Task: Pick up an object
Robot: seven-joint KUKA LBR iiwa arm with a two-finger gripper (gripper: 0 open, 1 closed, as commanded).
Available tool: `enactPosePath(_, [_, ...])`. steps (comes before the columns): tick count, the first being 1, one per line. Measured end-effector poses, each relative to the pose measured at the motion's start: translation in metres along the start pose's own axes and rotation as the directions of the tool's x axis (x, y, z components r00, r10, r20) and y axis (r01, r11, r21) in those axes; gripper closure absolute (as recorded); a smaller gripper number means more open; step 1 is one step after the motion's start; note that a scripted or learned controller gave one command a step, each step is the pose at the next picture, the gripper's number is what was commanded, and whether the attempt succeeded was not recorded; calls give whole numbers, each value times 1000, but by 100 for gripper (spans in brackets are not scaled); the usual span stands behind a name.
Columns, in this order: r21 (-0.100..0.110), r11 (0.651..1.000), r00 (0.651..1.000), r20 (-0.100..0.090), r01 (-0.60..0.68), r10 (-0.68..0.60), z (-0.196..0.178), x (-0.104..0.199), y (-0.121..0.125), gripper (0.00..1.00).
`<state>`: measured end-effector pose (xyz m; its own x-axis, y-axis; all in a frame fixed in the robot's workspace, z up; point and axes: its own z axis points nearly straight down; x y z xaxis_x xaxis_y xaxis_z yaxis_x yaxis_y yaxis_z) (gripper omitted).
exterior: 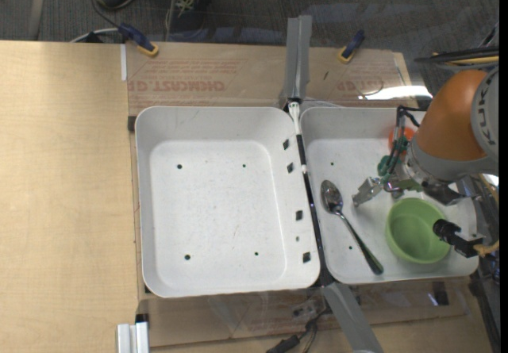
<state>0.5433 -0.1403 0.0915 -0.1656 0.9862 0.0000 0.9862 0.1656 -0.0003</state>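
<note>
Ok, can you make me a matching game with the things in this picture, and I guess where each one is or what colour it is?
Things:
1. spoon
2. bowl
3. left bin
4. clamps

Clues:
A. green
B. lies in the right bin, handle pointing to the near edge
C. on the cardboard behind the bins
D. white, beside the wooden board

Pairs: 1-B, 2-A, 3-D, 4-C
</note>
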Motion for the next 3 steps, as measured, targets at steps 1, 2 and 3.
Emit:
enactPosePath(1, [-7,985,985,-1,171,-172,-2,-74,-31,0])
enactPosePath(2, [-29,980,981,22,195,-195,-8,-30,-57,0])
enactPosePath(3, [-43,980,981,28,195,-194,-20,-30,-52,100])
